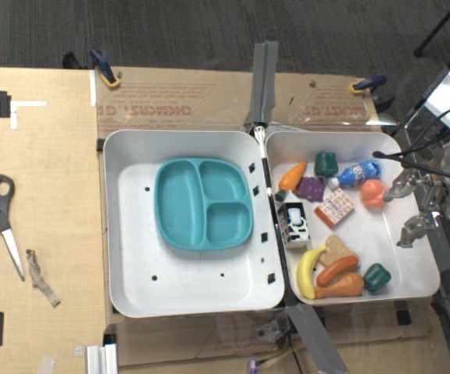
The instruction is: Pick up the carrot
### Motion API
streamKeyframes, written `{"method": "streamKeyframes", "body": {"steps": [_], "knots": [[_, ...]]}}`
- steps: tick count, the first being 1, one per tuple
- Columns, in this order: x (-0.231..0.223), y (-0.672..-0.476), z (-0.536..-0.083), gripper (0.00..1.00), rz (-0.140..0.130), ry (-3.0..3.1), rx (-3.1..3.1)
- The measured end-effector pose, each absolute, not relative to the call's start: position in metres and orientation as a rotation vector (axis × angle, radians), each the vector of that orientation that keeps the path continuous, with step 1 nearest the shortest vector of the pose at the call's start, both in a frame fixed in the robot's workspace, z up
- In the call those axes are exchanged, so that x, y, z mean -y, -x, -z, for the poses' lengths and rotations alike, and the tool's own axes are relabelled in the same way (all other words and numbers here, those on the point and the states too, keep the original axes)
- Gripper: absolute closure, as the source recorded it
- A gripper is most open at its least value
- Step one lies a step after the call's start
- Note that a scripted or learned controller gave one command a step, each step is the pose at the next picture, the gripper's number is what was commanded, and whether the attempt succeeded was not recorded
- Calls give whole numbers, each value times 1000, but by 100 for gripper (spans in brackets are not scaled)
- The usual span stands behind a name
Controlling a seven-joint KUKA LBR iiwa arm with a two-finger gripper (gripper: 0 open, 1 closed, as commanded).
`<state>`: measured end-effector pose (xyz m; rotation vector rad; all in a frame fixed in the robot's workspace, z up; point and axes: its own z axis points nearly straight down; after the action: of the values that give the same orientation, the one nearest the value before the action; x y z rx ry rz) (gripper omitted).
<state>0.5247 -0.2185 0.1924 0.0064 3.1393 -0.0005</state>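
Gripper (414,206) sits at right bin's (423,283) right rim, fingers (400,185) spread apart w/ nothing between them. Carrot (291,177) lies well left of the fingers, across the bin near its left wall, beside purple grapes (311,188). An orange ball (373,192) sits just left of the fingers.

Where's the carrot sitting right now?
The carrot lies in the right bin, near its upper left corner, close to the divider between the two bins. The purple grapes sit just to its right.
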Motion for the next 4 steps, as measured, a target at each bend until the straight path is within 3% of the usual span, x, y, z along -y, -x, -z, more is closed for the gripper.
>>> {"method": "streamKeyframes", "body": {"steps": [1,2,3,4], "knots": [[141,-531,-105,0,1,-172,-3133],[216,-526,-171,0,1,-839,-3024],[190,-573,-170,0,3,-1709,-2635],[130,-589,-112,0,3,-1889,-2511]]}}
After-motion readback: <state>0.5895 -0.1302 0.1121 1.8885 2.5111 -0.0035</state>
